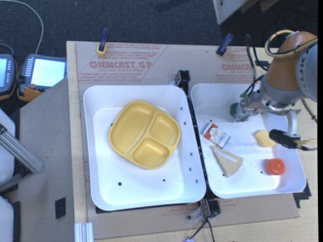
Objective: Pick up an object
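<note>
In the camera view, your gripper [242, 111] sits low at the right bin's [252, 185] eleven o'clock; I cannot tell its state. Graspable pieces lie apart from it: a small packet [216, 134] toward seven, a tan wedge [228, 162], a yellow chunk [263, 138], a red tomato [275, 167]. Descending here, you likely close on bare floor.

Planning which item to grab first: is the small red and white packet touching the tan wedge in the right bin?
Apart. The camera view shows a strip of white bin floor between the packet and the tan wedge below it.
</note>
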Motion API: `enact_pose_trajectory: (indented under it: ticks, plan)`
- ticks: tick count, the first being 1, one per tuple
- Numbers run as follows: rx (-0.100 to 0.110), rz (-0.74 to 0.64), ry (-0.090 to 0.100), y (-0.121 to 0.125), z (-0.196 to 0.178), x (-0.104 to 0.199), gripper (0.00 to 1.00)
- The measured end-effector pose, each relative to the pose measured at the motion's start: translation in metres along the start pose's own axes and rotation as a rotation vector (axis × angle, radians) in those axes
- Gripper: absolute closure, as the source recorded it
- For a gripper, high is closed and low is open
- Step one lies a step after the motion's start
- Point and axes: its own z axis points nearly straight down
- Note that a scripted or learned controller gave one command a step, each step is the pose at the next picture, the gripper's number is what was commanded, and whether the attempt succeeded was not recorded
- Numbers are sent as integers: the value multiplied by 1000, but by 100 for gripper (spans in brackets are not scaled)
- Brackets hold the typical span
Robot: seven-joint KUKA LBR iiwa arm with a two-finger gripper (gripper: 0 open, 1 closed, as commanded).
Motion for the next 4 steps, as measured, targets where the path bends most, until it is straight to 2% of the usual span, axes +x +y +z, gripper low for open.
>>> enact_pose_trajectory:
  ticks: [3,4]
  plan:
    - [2,0,-1,7,-176,-20,100]
    - [12,-4,5,-2,-180,28,100]
